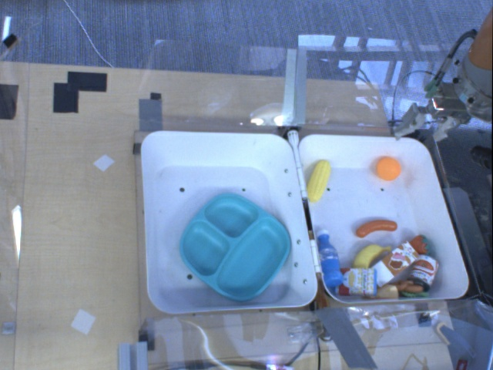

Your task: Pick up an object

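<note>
Claw [431,118] sits off the right bin's [431,160] back-right corner; can't tell its state. Risk: orange ball [389,168] nearest that corner rolls off; front pile [393,272] too tight, likely multi-grab or miss.

A: Both bins are white, the left bin [162,230] and the right bin [443,206]?

B: Yes. The plate [235,245] is teal.

A: On the right?

B: A yellow corn [318,179], an orange ball [389,168], a reddish-orange sausage [376,227], a blue bottle [329,259] and a yellow banana [370,254]. The packets [408,267] in the corner are mixed red, white and brown.

A: The bench [69,222]?

B: Pale wood, with black squares [77,91] at the upper left. The floor [192,21] is blue-grey.
</note>
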Action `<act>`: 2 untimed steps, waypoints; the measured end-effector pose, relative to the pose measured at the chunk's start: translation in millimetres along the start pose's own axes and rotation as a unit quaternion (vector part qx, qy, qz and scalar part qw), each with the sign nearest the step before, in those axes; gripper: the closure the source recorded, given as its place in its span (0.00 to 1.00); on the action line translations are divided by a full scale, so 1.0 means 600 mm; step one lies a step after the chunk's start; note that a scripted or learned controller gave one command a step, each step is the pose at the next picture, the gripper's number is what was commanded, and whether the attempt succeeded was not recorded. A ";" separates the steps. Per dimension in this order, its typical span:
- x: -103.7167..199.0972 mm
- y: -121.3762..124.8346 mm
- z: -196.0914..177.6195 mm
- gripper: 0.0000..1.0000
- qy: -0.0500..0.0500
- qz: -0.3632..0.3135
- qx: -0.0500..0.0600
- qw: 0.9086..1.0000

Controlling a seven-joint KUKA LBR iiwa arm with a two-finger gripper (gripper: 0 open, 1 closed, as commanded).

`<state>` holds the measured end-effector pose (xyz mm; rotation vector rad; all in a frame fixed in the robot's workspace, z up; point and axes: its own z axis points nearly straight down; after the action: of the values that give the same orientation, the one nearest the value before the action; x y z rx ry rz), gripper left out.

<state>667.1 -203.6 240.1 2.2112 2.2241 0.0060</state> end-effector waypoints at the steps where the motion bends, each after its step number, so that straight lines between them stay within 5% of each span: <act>1: 0.049 0.000 0.253 0.00 0.000 -0.015 -0.002 1.000; 2: 0.051 0.004 0.229 1.00 -0.001 -0.018 -0.005 1.000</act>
<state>670.4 -173.1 102.5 2.1644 2.2567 0.0138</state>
